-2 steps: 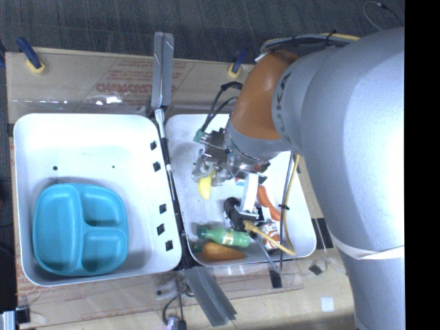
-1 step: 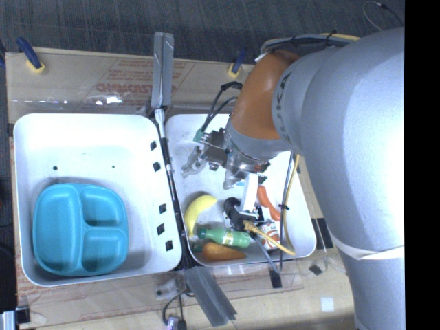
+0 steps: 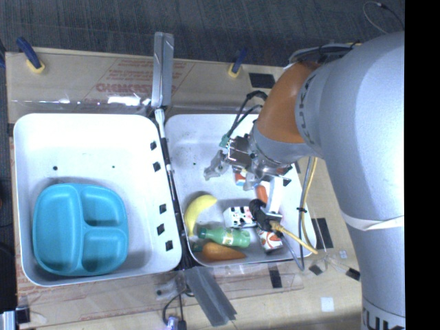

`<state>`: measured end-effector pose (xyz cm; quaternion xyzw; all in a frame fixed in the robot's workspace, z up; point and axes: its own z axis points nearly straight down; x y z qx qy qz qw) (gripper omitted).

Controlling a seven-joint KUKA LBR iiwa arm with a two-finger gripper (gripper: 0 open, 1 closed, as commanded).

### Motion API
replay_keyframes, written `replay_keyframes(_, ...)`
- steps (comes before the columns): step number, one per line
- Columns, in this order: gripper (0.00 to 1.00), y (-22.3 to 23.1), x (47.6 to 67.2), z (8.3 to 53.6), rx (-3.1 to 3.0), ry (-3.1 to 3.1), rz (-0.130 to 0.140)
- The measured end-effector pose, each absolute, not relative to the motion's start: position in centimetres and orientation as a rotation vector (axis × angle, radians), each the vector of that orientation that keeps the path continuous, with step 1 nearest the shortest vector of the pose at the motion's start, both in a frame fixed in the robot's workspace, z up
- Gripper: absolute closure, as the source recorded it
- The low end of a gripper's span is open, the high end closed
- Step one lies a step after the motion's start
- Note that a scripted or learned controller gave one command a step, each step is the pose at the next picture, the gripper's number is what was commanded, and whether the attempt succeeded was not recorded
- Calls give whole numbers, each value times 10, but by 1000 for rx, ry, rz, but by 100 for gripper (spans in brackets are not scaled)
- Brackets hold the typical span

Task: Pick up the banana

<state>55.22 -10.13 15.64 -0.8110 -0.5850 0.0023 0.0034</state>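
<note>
My gripper (image 3: 230, 167) hangs over the right bin (image 3: 189, 133), fingers spread with nothing between them.
The banana (image 3: 198, 210) lies below my fingers by the bin's left wall, just above a green bottle (image 3: 225, 237) and a carrot (image 3: 221, 252). A blue tray (image 3: 79, 229) sits in the left bin (image 3: 82, 133).

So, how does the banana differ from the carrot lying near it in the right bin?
The banana is yellow, and the carrot is orange. The banana is curved and thicker; the carrot is slimmer and tapers toward one end. The banana lies against the bin's left wall, higher in the view; the carrot lies along the near wall, below the green bottle. Both rest in the right bin, apart from the gripper.
</note>
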Motion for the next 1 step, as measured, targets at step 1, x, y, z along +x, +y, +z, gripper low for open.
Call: replay_keyframes(1, 0, -93, 542, 90, -2490, -1909, 6)
